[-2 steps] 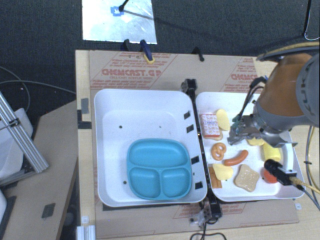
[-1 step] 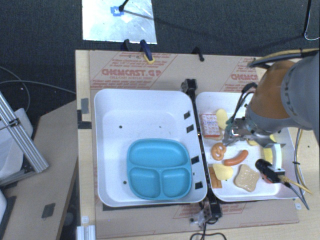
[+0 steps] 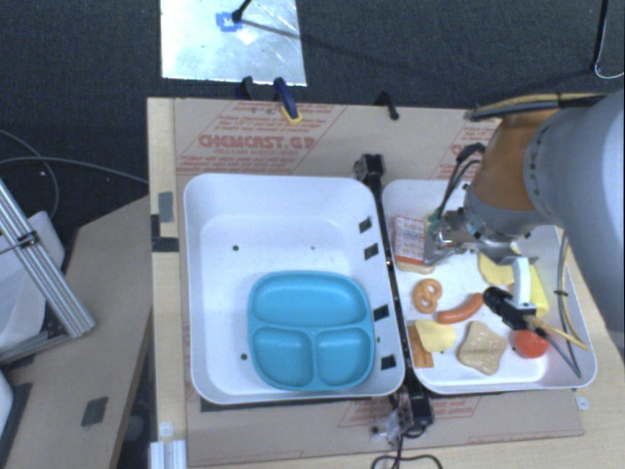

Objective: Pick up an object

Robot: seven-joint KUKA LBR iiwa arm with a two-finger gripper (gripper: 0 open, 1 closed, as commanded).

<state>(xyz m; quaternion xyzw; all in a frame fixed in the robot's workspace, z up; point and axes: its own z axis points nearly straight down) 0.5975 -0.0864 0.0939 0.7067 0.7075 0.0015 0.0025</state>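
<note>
The arm is down in the right bin (image 3: 576, 360), its gripper (image 3: 441, 234) low by the red and white packet (image 3: 410, 240). It looks like the reaching step. Next it must close on the packet and lift

Two shallow white bins sit side by side on a cardboard sheet (image 3: 256, 135) covering the tabletop. The left bin (image 3: 227, 231) holds a blue divided tray (image 3: 311, 328) toward its lower half. The right bin (image 3: 568, 367) carries a scatter of toy food: a red-and-white packet (image 3: 408, 239) at its upper left, a pretzel (image 3: 426, 294) below it, a sausage (image 3: 459, 308) just beside that, a yellow cheese wedge (image 3: 436, 336), a slice of bread (image 3: 482, 348), a tomato (image 3: 528, 343) and a banana (image 3: 528, 283). The grey arm, with its orange band (image 3: 506, 172), reaches in from the right edge, its gripper (image 3: 444, 234) low over the upper part of the right bin, just beside the packet. A shiny square sheet (image 3: 230, 25) lies at the upper left of the frame.
</note>
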